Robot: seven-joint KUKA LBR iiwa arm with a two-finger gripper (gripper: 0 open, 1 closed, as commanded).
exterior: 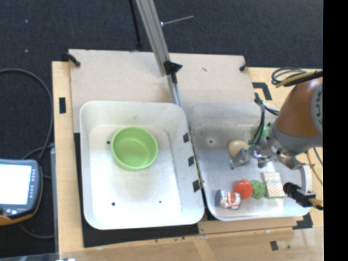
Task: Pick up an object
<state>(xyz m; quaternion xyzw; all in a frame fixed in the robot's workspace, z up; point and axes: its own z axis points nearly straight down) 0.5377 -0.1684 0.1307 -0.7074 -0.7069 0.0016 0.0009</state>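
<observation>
Left bin [92,211] holds a green bowl [135,148]. Right bin [217,124] holds a can [228,199], tomato [244,189], and gripper [240,159], grip unclear.

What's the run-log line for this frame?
arm: over right bin | gripper: beside tan object, nothing seen held | green bowl: in left bin

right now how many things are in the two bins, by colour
green: 2, the bowl in the left bin and a small green piece in the right bin
red: 1, a ball
tan: 1, a rounded lump
red and white: 1, a can
white patterned: 1, a block
total: 6
</observation>
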